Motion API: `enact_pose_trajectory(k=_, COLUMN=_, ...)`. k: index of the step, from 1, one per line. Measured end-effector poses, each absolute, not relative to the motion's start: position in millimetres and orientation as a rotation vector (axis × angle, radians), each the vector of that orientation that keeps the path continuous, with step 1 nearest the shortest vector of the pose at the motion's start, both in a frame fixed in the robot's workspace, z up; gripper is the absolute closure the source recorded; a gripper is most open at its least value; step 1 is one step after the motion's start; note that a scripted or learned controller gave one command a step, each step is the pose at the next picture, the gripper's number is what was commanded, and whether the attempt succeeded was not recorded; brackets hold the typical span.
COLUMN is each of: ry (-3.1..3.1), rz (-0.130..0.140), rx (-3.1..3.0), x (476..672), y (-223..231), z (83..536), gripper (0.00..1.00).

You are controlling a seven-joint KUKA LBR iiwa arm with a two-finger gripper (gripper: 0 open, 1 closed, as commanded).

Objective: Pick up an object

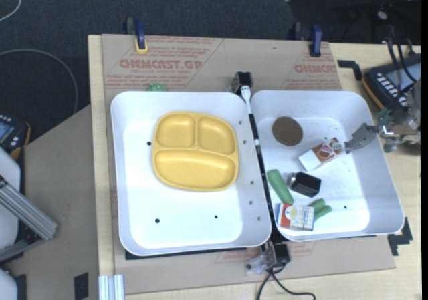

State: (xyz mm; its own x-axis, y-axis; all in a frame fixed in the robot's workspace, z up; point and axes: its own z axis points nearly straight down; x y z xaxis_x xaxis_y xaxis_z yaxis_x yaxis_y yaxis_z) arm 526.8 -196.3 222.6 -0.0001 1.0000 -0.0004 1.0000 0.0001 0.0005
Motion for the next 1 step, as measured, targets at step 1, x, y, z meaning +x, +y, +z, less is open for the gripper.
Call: enact_pose_trajectory(k=1, ry=2.202, rz=0.019, rx=2.206, x=519.6, y=-154.3, z=104.2, gripper=0.00)
